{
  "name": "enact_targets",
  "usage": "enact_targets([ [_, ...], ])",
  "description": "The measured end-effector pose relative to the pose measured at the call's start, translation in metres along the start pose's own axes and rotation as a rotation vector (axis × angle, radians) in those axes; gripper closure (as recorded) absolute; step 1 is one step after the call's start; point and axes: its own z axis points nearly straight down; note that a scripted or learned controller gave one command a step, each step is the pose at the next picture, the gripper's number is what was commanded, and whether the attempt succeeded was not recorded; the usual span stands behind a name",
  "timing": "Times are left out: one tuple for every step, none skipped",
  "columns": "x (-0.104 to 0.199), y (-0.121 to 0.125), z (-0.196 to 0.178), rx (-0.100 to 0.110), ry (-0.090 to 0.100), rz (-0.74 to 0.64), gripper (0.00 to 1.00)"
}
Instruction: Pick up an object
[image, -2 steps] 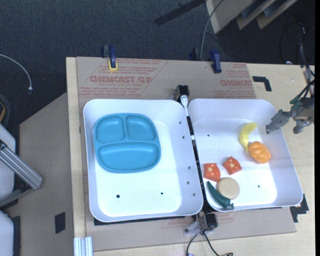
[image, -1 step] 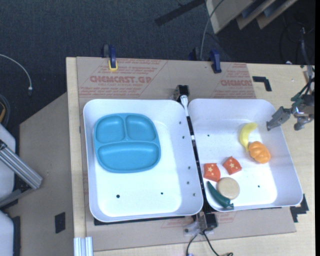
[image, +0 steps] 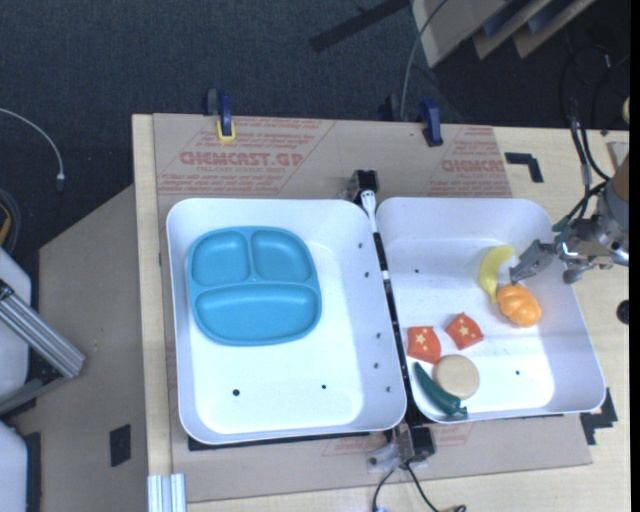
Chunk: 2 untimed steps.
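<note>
The right bin (image: 560, 395) holds several small items. A yellow banana-shaped piece (image: 493, 268) lies beside an orange fruit (image: 519, 305). Two red pieces (image: 424, 343) (image: 464, 330) sit near the bin's middle. A beige round piece (image: 457, 376) rests by a green item (image: 441, 391) at the front left corner. My gripper (image: 546, 271) hangs over the bin's right side, just above and right of the orange fruit. It is open, its fingers spread, with nothing between them.
A blue divided plate (image: 256, 283) lies in the left bin (image: 290, 400). The bins' rims meet along a dark strip (image: 380, 270). Blue clamps (image: 224, 112) (image: 430, 118) grip the board's far edge. Cables run at the right edge (image: 582, 130).
</note>
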Motion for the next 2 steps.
enact_targets([
  [0.001,0.007,0.061,0.000,0.000,0.000,0.00],
  [0.002,0.006,0.106,-0.001,-0.001,0.000,0.00],
])
